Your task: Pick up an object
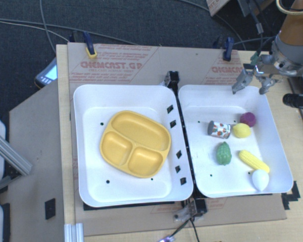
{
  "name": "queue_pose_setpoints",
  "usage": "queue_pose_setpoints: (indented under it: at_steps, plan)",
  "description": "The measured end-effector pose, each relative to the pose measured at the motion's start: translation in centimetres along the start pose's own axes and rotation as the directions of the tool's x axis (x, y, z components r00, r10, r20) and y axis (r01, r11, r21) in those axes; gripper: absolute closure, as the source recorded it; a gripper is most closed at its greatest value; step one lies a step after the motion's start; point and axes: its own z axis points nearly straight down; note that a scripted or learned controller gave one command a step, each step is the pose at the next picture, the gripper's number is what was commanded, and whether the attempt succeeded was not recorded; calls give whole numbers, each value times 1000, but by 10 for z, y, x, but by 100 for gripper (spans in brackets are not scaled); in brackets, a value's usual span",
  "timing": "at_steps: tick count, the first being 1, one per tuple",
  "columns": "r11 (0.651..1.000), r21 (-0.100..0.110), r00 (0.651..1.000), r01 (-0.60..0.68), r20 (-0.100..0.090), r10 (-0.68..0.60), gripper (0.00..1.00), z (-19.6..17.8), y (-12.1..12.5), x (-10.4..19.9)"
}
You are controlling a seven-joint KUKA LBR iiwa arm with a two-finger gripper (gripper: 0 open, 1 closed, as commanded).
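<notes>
The gripper (253, 82) hangs with its jaws open and nothing between them, over the far edge of the right bin (202, 185). A purple ball (248, 118) lies in that bin's far right corner, apart from the fingers.

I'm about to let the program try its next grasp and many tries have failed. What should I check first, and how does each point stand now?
1. End effector carries nothing: ok, fingers spread with nothing between them.
2. End effector above the bin with the objects: ok, it hangs over the back rim of the right bin.
3. Objects free to grasp: partly ok. The green object, corn and white egg lie apart; the can, yellow ball and purple ball crowd together.
4. End effector lined up over one object: not ok, all lie nearer the camera.
5. Yellow tray out of the way: ok, in the left bin.
</notes>
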Motion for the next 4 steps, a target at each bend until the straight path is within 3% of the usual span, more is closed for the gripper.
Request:
queue_pose_setpoints:
  at_steps: [1, 2, 4]
  plan:
    - [1000, -15, 1000, 3, 3, -3, 0, -10, 3, 1]
    - [1000, -9, 1000, 5, 1, -5, 0, 52, 3, 7]
    - [1000, -10, 1000, 5, 2, -5, 0, 137, 5, 13]
